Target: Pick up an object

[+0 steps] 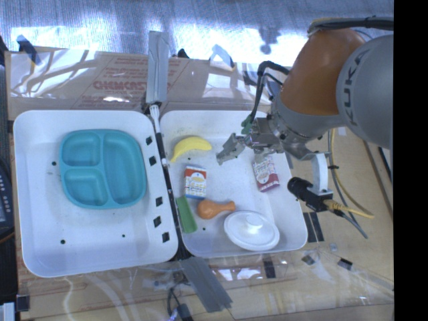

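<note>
Camera view: tool (227, 151) was seen over the right bin (294, 209); whether it was apart or together could not be told. Banana (190, 146) was found just left of the tool, carton (195, 182) below-left, red packet (266, 173) to its right.

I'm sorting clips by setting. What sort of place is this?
Probably a robotics lab bench: a KUKA arm reaches over a white bin of small items such as a banana, beside a second bin with a teal tray.
</note>
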Controlling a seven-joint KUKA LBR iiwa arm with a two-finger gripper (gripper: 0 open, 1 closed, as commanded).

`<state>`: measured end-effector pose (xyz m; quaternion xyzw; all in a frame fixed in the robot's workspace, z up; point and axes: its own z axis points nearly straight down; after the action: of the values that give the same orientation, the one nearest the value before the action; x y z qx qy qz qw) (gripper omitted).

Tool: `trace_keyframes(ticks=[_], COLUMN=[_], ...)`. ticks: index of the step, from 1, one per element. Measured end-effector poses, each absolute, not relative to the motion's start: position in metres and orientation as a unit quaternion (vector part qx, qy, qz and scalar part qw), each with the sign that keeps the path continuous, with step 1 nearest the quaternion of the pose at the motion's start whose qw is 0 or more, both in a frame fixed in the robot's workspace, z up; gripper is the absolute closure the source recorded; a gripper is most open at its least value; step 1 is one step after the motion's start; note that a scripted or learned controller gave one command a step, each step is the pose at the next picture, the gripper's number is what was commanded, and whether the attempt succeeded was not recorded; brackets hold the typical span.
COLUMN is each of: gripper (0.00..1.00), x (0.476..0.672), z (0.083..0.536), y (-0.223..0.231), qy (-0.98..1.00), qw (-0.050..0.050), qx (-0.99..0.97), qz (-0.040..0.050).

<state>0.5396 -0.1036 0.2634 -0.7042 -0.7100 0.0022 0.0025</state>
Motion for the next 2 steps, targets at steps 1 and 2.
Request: trace_keyframes(ticks=[1, 2], gripper=[0.00, 0.00], x=[0.549, 0.586], z=[0.159, 0.096], y=[-0.104, -0.100], qy=[-0.796, -0.866], qw=[0.003, -0.001], qx=[-0.606, -0.500], qz=[0.0019, -0.0013])
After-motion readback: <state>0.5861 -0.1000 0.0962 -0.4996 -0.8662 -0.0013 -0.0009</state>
